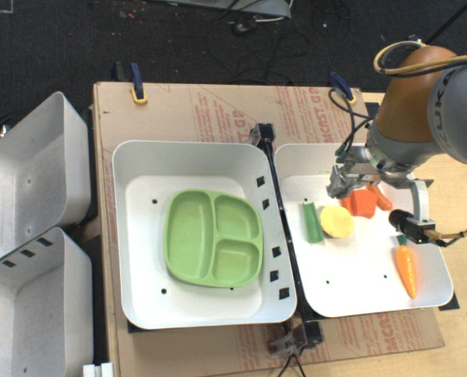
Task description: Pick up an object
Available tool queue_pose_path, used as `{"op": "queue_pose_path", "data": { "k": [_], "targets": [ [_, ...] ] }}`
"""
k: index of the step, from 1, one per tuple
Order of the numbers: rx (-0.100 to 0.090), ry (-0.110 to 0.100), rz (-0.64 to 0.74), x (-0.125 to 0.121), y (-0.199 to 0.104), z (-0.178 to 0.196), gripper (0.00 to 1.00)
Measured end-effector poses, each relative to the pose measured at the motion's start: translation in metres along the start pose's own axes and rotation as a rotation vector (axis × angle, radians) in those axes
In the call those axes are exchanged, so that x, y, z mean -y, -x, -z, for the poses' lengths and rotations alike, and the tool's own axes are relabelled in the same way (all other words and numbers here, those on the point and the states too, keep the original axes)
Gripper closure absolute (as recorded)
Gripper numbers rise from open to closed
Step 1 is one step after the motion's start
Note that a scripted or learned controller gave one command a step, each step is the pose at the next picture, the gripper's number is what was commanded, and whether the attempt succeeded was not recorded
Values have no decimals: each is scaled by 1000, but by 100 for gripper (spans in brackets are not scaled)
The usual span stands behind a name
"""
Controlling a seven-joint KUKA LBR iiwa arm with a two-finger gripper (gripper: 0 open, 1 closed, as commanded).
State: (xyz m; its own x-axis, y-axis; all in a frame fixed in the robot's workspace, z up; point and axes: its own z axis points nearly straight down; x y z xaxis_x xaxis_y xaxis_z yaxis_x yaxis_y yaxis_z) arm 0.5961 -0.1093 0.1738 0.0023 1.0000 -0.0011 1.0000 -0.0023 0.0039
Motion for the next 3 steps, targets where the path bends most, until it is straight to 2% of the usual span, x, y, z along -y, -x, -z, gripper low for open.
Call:
{"op": "queue_pose_path", "data": {
  "k": [2,3],
  "targets": [
    [0,2,5,-8,-9,101,100],
    [-2,-5,9,7,-64,100,100]
  ]
}}
